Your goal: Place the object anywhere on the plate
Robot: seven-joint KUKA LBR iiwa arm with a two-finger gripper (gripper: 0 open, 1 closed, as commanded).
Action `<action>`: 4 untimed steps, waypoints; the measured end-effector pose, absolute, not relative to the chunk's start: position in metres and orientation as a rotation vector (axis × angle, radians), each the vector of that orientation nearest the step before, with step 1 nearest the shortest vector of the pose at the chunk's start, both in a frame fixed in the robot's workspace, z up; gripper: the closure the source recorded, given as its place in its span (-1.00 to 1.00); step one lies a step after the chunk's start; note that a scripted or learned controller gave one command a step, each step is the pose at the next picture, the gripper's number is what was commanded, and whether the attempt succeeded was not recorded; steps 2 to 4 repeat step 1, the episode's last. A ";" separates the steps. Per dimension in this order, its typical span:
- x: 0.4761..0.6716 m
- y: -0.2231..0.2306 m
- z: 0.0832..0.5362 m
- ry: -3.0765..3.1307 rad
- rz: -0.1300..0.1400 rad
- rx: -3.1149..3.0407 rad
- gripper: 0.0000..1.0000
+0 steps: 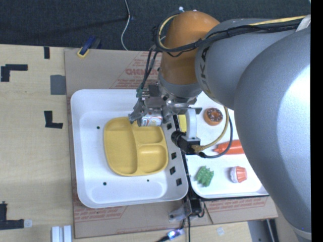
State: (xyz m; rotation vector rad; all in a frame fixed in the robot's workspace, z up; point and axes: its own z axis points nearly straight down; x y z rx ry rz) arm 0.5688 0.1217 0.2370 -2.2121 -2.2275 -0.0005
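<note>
Gripper [147, 116]: poised over the yellow divided plate's [135, 147] upper right rim, closed on a small silver can [151, 120]. Can above plate, not yet released. Remaining: lowering, release.

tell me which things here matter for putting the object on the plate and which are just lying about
Belongs to the job:
- yellow divided plastic plate in the left white bin
- arm's gripper, over the plate's top edge

Just lying about, in the right white bin:
- brown round toy doughnut
- orange toy carrot
- green leafy toy
- red-and-white toy
</note>
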 end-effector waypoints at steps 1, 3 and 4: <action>0.569 0.118 0.237 -2.224 0.004 -2.217 -1.00; 0.569 0.118 0.237 -2.224 0.004 -2.217 -1.00; 0.569 0.118 0.237 -2.224 0.004 -2.217 -1.00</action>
